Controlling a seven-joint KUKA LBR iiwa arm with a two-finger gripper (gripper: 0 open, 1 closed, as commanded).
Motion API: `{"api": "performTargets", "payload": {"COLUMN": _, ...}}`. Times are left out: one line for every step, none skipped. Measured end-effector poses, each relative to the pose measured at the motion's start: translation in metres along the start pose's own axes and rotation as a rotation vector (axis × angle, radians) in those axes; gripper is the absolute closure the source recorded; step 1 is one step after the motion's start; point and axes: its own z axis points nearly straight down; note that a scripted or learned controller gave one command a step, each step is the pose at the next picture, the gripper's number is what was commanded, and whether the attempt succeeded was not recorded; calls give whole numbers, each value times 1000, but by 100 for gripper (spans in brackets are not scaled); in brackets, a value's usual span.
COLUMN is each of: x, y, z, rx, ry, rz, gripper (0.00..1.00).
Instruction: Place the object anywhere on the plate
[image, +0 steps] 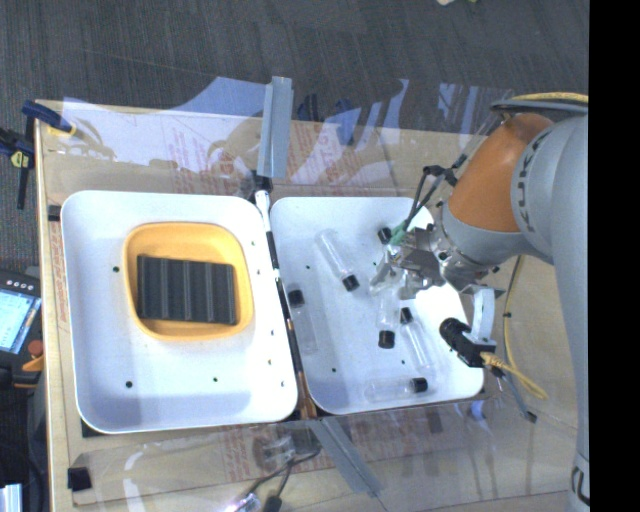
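A yellow plate (186, 239) lies in the left bin (90, 300) and carries a black ribbed block (188, 288) in its middle. Several clear tubes with black caps are scattered in the right bin (330, 385): one (334, 255) at the upper left, one (395, 386) near the front wall, and others under the arm. My gripper (399, 276) hangs low over the middle of the right bin, right above a clear tube (386, 322). The wrist hides whatever is directly beneath it.
A black-capped tube (303, 322) lies along the right bin's left wall, next to the divider between the bins. The arm's orange band (490, 180) and grey body cover the right bin's right side. A yellow cable (505, 365) hangs beside the wrist.
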Motion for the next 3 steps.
{"api": "performTargets", "payload": {"x": 41, "y": -25, "z": -15, "rx": 4, "ry": 0, "rz": -168, "gripper": 100}}
{"api": "performTargets", "payload": {"x": 85, "y": -4, "z": -5, "rx": -1, "ry": -1, "rz": -373, "gripper": 100}}
{"api": "performTargets", "payload": {"x": 136, "y": 3, "z": -13, "rx": -1, "ry": -2, "rz": -596, "gripper": 100}}
